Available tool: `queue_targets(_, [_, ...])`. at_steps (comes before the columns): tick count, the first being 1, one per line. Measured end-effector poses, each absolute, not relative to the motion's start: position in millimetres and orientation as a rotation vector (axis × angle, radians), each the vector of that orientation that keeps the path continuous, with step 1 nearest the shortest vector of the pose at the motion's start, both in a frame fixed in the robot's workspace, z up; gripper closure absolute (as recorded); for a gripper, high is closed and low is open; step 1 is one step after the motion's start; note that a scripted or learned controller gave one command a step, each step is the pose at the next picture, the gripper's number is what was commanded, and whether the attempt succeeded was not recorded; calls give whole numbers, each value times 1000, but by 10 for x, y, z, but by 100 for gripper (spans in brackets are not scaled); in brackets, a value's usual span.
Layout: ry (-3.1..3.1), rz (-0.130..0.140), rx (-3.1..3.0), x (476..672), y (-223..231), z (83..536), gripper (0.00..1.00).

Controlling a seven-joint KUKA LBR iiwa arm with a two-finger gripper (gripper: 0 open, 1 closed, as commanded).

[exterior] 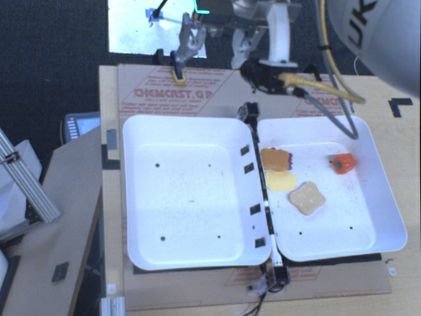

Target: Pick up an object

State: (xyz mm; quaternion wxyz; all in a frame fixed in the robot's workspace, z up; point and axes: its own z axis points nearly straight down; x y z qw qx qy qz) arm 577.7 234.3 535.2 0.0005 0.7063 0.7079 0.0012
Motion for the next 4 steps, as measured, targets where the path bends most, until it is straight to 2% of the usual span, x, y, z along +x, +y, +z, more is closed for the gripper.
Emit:
queue_targets(1, [2226,8,2214,5778,2345,5468,100])
queue_targets(2, [2223,-21,2227,5864,2038,3156,100])
queue_targets(3, [2214,22,2215,6722,2010,4209,100])
queue_targets(4, [2228,8,2213,6682,2366,4329,100])
